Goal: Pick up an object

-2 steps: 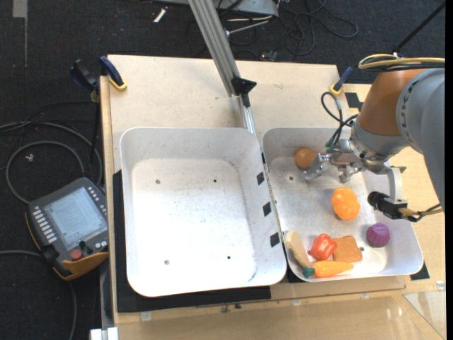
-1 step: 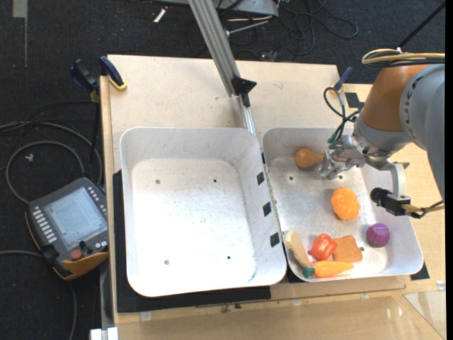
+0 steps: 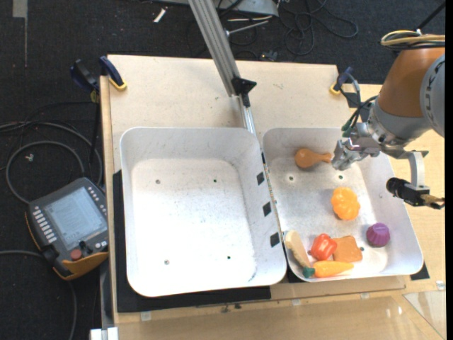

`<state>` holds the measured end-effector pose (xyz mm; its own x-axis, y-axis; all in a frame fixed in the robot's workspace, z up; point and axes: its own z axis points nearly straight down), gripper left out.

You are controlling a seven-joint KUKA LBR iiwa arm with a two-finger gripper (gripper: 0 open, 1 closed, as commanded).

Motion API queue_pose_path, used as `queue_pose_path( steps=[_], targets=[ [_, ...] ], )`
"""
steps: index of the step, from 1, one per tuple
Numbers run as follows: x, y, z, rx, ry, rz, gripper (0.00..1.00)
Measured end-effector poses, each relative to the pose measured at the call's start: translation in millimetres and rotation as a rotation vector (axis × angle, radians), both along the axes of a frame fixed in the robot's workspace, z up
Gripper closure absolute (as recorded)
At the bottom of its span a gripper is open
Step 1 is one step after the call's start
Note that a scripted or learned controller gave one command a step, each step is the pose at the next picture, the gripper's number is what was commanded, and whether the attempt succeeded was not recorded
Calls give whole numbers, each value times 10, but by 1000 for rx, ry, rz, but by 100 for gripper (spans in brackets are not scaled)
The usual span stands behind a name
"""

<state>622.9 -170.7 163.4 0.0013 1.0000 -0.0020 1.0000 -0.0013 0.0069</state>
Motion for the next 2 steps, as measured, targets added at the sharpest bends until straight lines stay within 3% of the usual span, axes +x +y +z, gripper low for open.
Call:
queue_pose_path(
  steps=[1,2],
  targets=[
    [13,-103,556,-1,-1,0,100],
    [23,-100,680,1,4,3,100]
  ],
)
